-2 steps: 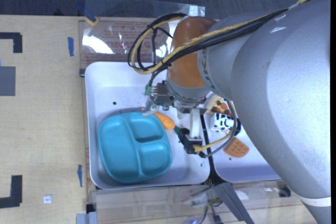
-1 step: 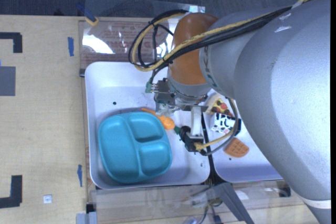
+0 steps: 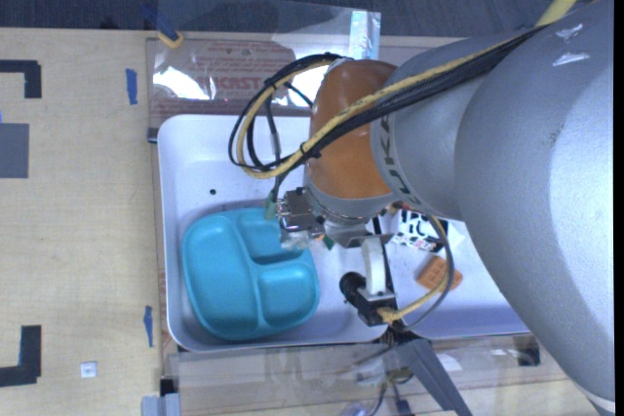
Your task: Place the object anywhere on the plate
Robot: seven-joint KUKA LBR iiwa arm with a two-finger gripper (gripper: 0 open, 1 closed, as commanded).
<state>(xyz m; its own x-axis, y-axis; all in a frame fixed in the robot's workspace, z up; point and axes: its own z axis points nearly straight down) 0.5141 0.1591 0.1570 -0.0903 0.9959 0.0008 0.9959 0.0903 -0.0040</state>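
Nearest the lens is the grey arm [image 3: 526, 161], which comes in from the view's right and covers much of the white bin [image 3: 185, 151]. Its orange band [image 3: 346, 141] sits right above the gripper [image 3: 297, 227]. The gripper hangs low over the bin, and I cannot tell whether it is spread or pressed together because the wrist hides its working end.

The blue plate [image 3: 229, 292] lies directly under the gripper and out to its view-left, toward the bin's near corner. It is a divided plate, and the gripper is over its upper right rim. The parts of the plate that show are bare, with nothing resting in the compartments.

A small green scrap [image 3: 270, 207] peeks out at the gripper's view-left edge, touching or just beside it. I cannot tell if it is the object being carried or part of the tool. On the gripper's other side, away from the plate, an orange piece [image 3: 432, 274] and a black-and-white piece [image 3: 419, 229] lie on the bin floor, partly hidden by the arm.

My judgement is that the reach to the plate looks done, since the gripper is already above it. The placing itself is not confirmed, because no object is seen lying on the plate. What is left is a release onto the blue surface, if something is indeed held, and then a lift clear.
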